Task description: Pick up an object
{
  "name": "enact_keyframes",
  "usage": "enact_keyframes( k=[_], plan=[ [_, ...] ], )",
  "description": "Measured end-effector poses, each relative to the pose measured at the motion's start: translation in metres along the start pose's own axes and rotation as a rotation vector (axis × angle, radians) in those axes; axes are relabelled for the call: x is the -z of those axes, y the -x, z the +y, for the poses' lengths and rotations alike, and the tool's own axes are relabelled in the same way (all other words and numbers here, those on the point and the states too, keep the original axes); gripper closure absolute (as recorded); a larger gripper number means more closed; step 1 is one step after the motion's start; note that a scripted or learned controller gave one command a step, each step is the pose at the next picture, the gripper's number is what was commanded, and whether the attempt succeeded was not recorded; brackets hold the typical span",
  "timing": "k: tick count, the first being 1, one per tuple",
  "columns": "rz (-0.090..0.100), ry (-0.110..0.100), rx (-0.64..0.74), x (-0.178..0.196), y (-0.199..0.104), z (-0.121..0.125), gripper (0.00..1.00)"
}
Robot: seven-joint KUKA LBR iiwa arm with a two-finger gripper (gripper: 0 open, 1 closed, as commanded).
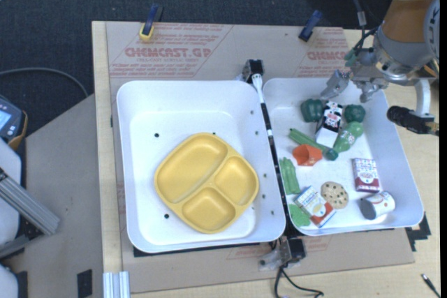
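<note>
The gripper (351, 83) is seen over the right bin (407, 171) at its 12 o'clock rim, fingers spread apart with nothing between them. A small milk carton (330, 123) lies just below, partly hiding green toys. The arm is cut off at 2 o'clock. A yellow divided plate (207, 181) rests in the left bin (133, 150).

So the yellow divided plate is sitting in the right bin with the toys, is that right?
Not quite. The camera view shows the yellow plate alone in the left bin; the toys are in the right bin.
</note>
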State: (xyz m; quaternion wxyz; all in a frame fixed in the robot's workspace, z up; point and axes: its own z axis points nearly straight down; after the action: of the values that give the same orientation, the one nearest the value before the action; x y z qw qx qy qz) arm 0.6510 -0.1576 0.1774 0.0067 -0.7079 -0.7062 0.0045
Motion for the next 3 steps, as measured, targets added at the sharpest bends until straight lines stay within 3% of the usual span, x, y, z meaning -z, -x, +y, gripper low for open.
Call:
enact_keyframes(
  k=[1, 2, 3],
  plan=[
    [-0.003, 0.015, 0.003, 0.009, 0.000, 0.003, 0.00],
    [-0.002, 0.010, 0.002, -0.038, 0.007, 0.000, 0.00],
    [-0.008, 0.019, 0.004, -0.069, 0.010, 0.003, 0.00]
  ],
)
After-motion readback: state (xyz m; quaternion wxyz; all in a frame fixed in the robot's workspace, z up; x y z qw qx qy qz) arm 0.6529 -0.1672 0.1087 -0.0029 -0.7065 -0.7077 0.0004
